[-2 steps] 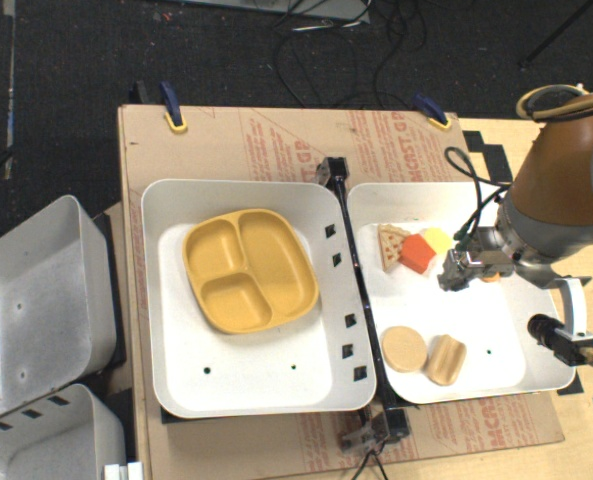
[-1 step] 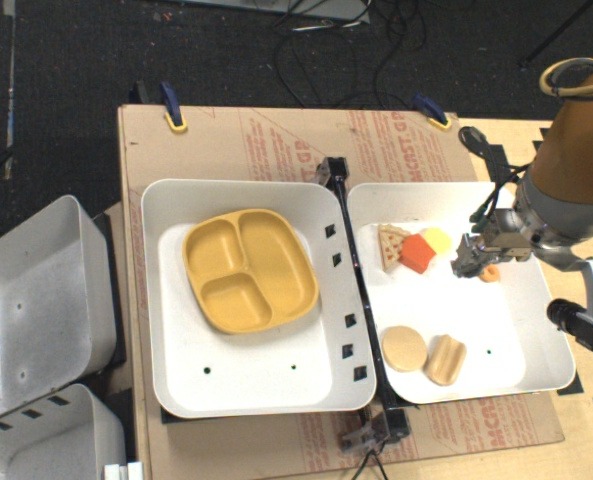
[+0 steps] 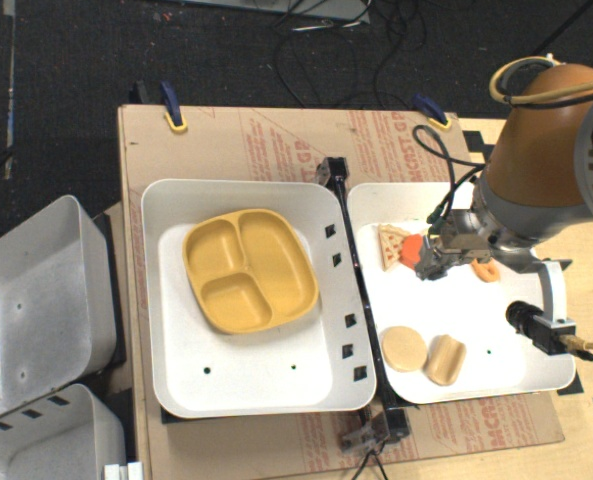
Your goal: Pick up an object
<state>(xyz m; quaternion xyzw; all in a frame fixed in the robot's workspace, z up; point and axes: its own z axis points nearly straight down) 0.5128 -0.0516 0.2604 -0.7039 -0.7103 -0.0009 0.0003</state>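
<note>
Since the pincer point(image 3: 431, 265) is lowered right beside the red toy piece point(image 3: 412, 250) in the right bin point(image 3: 476, 383), a grab there looks intended, though its open-or-closed state can't be told.

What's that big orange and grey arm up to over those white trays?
The arm's gripper is down in the right bin, at a red item beside a pizza slice toy. It is trying to pick something up. A round cookie and bread piece lie nearby. The left bin holds a yellow divided plate.
</note>
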